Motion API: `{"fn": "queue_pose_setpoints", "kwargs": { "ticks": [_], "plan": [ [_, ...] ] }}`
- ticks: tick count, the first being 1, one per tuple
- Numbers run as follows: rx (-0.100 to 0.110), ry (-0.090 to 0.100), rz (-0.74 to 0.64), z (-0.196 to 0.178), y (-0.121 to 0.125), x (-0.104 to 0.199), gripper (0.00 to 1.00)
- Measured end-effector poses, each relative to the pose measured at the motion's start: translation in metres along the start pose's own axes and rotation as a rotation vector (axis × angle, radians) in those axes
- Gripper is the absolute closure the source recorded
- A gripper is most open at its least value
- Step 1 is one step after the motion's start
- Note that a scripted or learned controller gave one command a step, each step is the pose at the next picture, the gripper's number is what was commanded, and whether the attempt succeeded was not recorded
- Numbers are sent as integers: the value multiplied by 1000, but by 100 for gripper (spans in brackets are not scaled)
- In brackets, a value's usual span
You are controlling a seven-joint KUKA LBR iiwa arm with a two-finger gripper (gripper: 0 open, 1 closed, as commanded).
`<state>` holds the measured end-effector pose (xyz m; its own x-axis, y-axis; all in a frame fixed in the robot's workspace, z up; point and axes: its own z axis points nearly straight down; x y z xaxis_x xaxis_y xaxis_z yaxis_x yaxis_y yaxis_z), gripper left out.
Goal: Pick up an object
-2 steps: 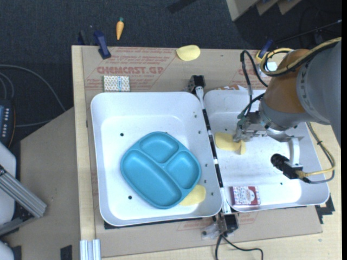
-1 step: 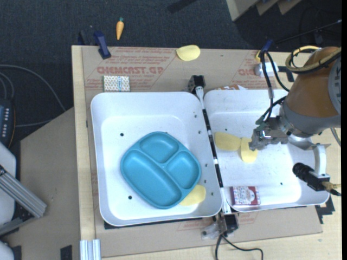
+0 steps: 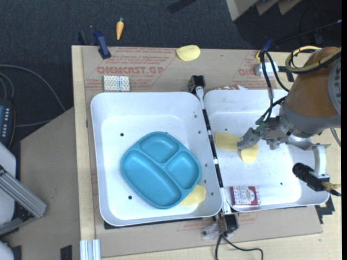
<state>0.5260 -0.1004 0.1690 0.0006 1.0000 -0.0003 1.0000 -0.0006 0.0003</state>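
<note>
Camera view, items as we log them:

1. Arm (image 3: 312, 99): grey w/ orange band, enters from the right, bent over the right bin (image 3: 282, 191).
2. Gripper (image 3: 250, 142): low over the right bin's left half, tips pointing toward the divider between bins. We can't tell how it stands, wide or narrow; the dark tips blur together. We see nothing clearly between them.
3. Yellow round piece (image 3: 249, 155): on the bin floor directly below the gripper tips, touching or nearly so; we can't tell which.
4. Yellow flat piece (image 3: 226, 141): just left of the gripper, next to the round piece and close to the divider wall.
5. Red-and-white packet (image 3: 245, 195): nearer the camera than the gripper, at the right bin's front edge, well apart from the tips.
6. Left bin (image 3: 108, 118): left of the gripper, across the divider.
7. Blue divided plate (image 3: 160, 169): in the left bin, far left of the gripper, lying flat, three compartments up.
8. Yellow piece (image 3: 194, 195): tucked at the plate's front-right rim, partly under it.
9. Off-bin items on the bench, beyond the gripper: yellow lump (image 3: 188, 52), patterned packet (image 3: 116, 83), blue clip (image 3: 101, 44).
10. Small carrot-like item (image 3: 120, 28): on the dark floor past the bench.
</note>
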Motion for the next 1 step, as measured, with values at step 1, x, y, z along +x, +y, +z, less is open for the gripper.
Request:
{"fn": "queue_pose_setpoints", "kwargs": {
  "ticks": [1],
  "plan": [
    [1, 1, -1, 85, 25, -5, 0]
  ]
}}
